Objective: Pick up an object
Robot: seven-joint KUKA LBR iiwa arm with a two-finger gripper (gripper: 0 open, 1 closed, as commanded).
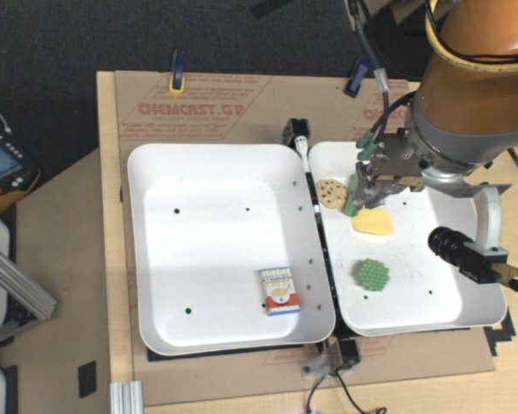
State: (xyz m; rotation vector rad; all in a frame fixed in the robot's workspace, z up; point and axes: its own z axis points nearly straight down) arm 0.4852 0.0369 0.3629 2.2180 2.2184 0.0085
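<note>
The right bin (pixel 432 313) holds a round tan cookie with dark chips (pixel 331 192), a yellow wedge-shaped piece (pixel 374 223) and a green bumpy round piece (pixel 372 275). A small yellow, red and blue box (pixel 279 291) lies in the left bin (pixel 216 179) near its front right corner. My gripper (pixel 363 198) hangs low over the right bin, between the cookie and the yellow piece and just above the yellow piece's back left edge. The arm's body hides the back of that bin.
The bins sit side by side on a cardboard sheet (pixel 198 102) held by blue clamps (pixel 178 72) at the back. A black cylindrical part (pixel 456 250) juts over the right bin's right side. Cables run behind the arm.
</note>
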